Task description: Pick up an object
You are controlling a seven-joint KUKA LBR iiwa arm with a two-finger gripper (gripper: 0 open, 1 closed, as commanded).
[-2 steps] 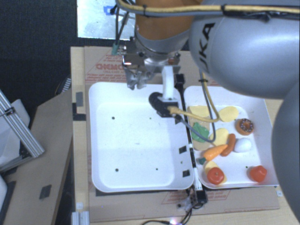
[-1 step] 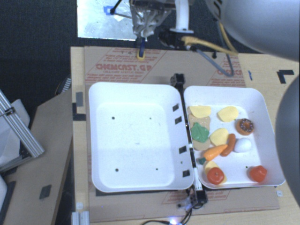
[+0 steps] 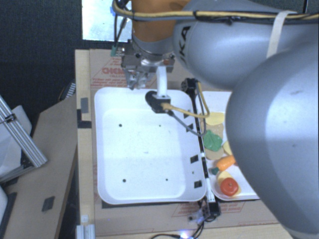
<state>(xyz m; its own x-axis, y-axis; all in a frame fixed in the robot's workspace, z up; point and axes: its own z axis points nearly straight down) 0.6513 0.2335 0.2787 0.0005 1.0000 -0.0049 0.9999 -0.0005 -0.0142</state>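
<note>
While the fingers [image 3: 137, 81] hang over the left bin [image 3: 107, 133], grip unclear, toys [image 3: 213, 141] lie well right.

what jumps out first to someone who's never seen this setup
The huge grey arm with its orange band dominates the top and right. Its gripper hangs over the far edge of the left bin. In the right bin lie bright toys: a red tomato, an orange carrot, a green piece.

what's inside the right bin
The right bin shows a red tomato-like piece, an orange carrot-like piece, a green piece and a yellow one. The arm covers the rest.
</note>
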